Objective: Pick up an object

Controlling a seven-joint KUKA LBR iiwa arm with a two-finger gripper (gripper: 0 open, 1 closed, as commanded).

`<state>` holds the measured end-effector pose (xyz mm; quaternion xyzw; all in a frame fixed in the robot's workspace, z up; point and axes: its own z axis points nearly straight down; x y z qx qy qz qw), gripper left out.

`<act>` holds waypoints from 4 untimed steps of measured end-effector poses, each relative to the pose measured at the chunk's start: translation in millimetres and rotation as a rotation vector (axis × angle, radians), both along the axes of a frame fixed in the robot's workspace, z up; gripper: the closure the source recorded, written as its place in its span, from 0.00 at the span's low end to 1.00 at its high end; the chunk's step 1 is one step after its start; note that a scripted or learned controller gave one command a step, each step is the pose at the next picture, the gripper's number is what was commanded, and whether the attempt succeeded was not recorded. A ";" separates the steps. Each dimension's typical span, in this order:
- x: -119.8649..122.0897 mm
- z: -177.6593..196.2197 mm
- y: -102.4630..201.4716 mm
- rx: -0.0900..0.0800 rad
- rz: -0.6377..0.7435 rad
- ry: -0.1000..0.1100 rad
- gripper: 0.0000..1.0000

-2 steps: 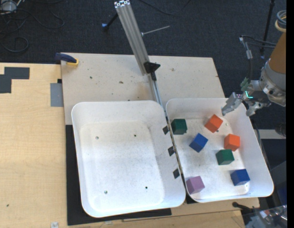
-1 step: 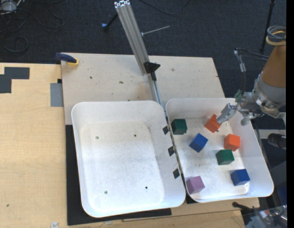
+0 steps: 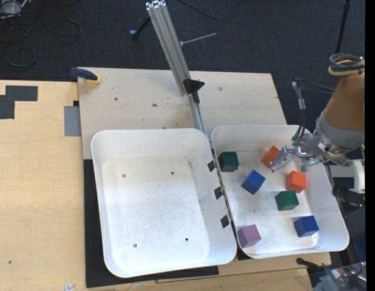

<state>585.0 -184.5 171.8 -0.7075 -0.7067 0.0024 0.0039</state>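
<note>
Gripper (image 3: pixel 289 157) hovers low in the right bin (image 3: pixel 337 238), just beside one orange cube (image 3: pixel 270 156), with another orange cube (image 3: pixel 296 180) close below. Blue, green and purple blocks sit scattered around; left bin (image 3: pixel 108 144) alongside.

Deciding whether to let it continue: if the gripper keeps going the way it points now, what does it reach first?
Probably the orange cube. The gripper points left and down into the right bin, with that cube just ahead; its height above the cube is unclear.
</note>
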 end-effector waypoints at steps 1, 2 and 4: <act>1.9 -55.8 -3.2 -0.010 0.000 -0.018 0.00; 1.8 -43.9 -4.1 -0.008 -0.007 -0.018 1.00; -1.2 47.1 -3.2 -0.003 -0.001 -0.011 1.00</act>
